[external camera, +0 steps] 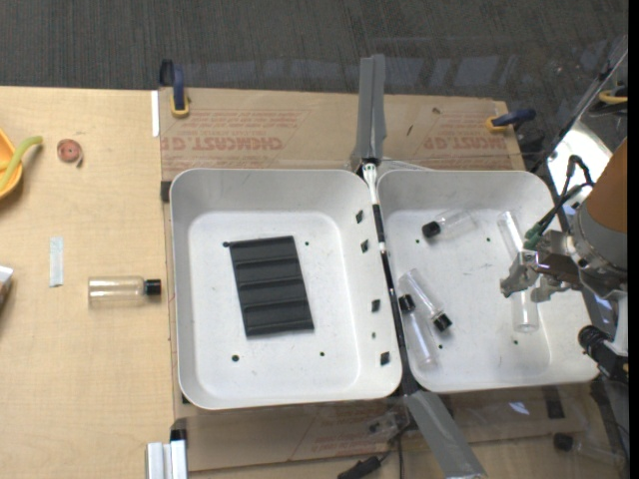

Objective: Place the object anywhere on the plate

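A black ribbed plate (271, 285) lies flat in the left bin (200, 367). In the right bin (469, 367) lie several clear tubes with black caps: one (446, 226) near the back, and two (424, 302) side by side near the bin's left wall. Another clear tube (509, 233) lies at the right, toward the back. My gripper (524, 279) hangs low over the right side of the right bin. It is just above one more clear tube (525, 313) that rests on the floor, and its tips blur into that tube.
A clear bottle with a black cap (122, 288) lies on the wooden bench left of the bins. A yellow object (10, 163) and a small red disc (68, 150) sit at the far left. Clamps (178, 96) hold cardboard behind the bins.
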You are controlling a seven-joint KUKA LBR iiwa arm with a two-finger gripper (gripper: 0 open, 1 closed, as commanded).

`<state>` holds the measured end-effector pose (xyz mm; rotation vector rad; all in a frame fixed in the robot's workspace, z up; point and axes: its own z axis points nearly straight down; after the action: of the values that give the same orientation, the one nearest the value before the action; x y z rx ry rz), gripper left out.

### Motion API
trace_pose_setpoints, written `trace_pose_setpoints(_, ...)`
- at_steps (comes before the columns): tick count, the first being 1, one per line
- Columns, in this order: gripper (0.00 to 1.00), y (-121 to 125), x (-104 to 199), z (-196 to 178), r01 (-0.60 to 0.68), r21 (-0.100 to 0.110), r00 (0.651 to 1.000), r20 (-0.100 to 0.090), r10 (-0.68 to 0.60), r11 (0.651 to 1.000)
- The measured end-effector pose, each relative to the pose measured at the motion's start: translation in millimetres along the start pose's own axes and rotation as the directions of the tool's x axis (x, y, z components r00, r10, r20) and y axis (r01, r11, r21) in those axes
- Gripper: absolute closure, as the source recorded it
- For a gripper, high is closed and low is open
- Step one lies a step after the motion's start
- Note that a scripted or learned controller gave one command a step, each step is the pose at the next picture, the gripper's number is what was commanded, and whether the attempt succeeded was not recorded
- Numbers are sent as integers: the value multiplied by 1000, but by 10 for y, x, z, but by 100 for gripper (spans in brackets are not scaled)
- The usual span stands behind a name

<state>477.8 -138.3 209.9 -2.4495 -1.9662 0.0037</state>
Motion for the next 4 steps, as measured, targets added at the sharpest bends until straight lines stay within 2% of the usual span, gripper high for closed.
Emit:
trace_pose_setpoints(1,100,259,930,-512,77,1,997,1,-77,997)
trace_pose_setpoints(2,100,-329,1516,-328,134,3,991,1,-134,991)
trace_pose_setpoints(3,100,1048,2208,194,343,1,939,2,-343,939)
trace_pose_setpoints(4,0,1047,2209,196,344,1,939,2,-344,939)
